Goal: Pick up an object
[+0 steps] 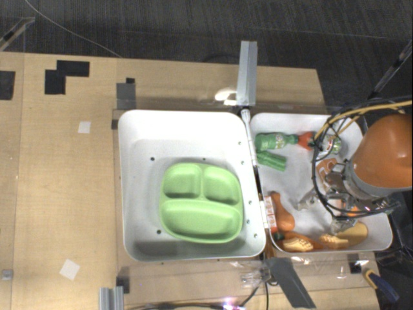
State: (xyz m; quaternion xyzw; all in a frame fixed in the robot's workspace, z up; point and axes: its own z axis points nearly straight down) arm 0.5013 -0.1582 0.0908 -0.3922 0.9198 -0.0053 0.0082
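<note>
At the far left of the scene the left bin carries a single green divided tray, lying flat toward its five o'clock corner; it looks like stiff moulded plastic, light but broad and low-rimmed, so a two-finger pincer would probably have to pinch a rim or one of the partition ridges, and I judge it the poorest candidate. Crossing the shared wall, the right bin holds the likelier picks. Near its eleven o'clock corner lies a green bottle on its side with a reddish cap end toward three o'clock, and just beside it at five o'clock a smaller green cylinder-like piece; both seem hard, smooth and round, so they may roll or slip unless taken across the narrow body. Toward the bin's seven o'clock corner sits an orange carrot-like toy, tapered and probably light and rigid, best taken at mid-length. Along the six o'clock wall lie a tan bread-like piece and another tan item, apparently light toy food, close to the wall, which could crowd the fingers. At the three o'clock side the arm's orange band and cable-wrapped wrist hang over the bin, and the gripper sits beneath them; whether it is released or clenched I cannot tell, and nothing is visibly held.
</note>
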